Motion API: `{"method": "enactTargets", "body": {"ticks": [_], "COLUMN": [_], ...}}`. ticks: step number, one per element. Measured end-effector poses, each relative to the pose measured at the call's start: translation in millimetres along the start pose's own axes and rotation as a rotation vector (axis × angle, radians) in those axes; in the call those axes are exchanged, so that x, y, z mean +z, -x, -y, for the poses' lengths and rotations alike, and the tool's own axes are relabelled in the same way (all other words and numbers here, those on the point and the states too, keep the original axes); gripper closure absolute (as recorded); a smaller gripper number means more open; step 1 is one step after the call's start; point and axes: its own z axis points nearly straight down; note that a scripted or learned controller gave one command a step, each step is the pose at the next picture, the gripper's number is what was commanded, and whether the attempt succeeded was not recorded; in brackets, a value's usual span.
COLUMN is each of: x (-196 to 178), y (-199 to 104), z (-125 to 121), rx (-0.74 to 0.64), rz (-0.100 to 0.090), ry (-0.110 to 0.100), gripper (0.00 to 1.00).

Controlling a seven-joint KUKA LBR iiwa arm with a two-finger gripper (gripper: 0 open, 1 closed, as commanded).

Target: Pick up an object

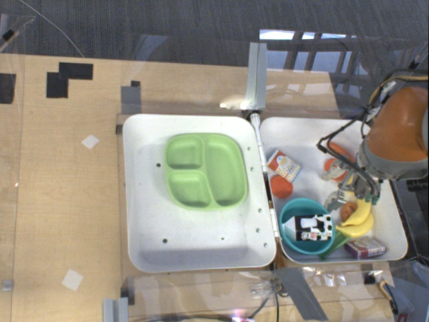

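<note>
Gripper (350,194) low in right bin (395,243), finger state cannot be told; banana (358,221) lies just below it, long axis slanting toward teal bowl (289,215)

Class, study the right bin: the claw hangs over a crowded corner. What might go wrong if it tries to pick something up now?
1. The banana, the teal bowl and an orange item crowd together under the claw, so it may catch two things, or none.
2. Pushing down could tip the bowl, spilling the black-and-white carton.
</note>
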Motion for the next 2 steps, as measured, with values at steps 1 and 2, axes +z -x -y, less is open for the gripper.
{"method": "enactTargets", "body": {"ticks": [1, 2], "x": [-1, 0], "y": [-37, -6], "z": [12, -33], "rx": [0.065, 0.163], "rz": [0.002, 0.001], "ry": [-0.001, 0.0], "gripper": [0.0, 0.0]}}
